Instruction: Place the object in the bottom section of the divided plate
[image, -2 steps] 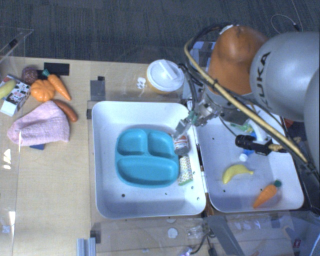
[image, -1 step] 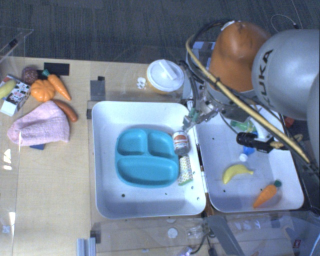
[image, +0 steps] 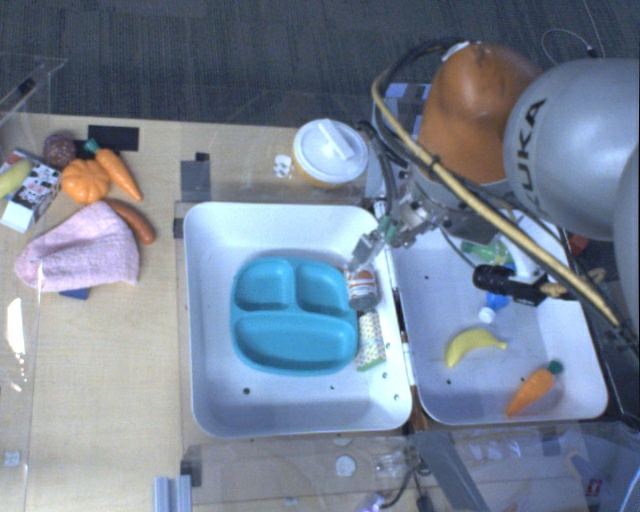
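- Camera view: you see the gripper (image: 368, 248) low over the left bin (image: 205, 330), at the right edge of the divided plate (image: 290, 312). Its tip points down and to the left.
- Just below the gripper stands a small can (image: 362, 288), metallic, with a dark label. It touches or nearly touches the plate's right rim. I judge this is the object of the task, but whether the gripper grasps it or only hovers above it, you cannot tell from here.
- The relation that matters: the bottom section (image: 295, 340), the wide one, lies down and to the left of the can, quite near. The coming move probably goes in that direction.
- Beside the plate, under the can, lies a long packet (image: 371, 338) with a dotted pattern; its long axis runs nearly vertical in the picture, along the rim.
- The plate is smooth blue plastic with rounded walls, so the can may slide.
- In the right bin (image: 590, 400) a banana (image: 473, 345) and a carrot (image: 532, 390) lie well apart from the gripper.
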